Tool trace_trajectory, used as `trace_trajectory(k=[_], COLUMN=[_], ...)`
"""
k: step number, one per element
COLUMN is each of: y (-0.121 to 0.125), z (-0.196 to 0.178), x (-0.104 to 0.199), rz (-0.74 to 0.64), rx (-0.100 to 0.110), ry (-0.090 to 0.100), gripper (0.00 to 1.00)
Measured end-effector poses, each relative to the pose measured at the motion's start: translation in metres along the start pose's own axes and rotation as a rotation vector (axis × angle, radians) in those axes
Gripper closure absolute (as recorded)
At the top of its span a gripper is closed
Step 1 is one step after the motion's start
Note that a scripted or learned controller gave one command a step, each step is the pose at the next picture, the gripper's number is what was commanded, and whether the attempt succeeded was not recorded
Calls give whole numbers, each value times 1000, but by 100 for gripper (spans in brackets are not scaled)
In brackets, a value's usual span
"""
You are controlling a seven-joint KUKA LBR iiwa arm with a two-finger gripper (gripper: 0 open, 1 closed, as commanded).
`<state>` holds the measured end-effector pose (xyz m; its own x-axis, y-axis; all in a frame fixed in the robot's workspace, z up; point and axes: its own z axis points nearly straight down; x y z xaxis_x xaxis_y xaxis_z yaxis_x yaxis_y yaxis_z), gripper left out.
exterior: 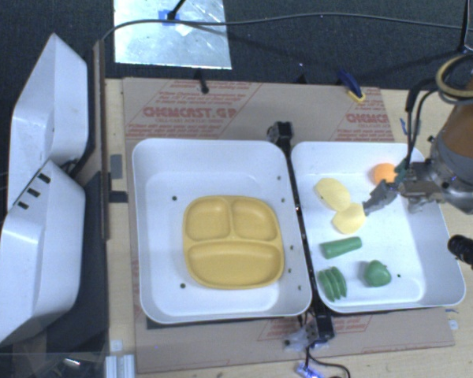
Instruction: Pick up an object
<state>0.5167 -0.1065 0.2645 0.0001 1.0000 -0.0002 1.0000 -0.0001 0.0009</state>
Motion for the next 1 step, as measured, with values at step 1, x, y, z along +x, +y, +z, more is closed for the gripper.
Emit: trace_trajectory(k=[1], y=[0], z=[-11], x=[0], rz=[0], rx=[-1], ry=[0], gripper=[100])
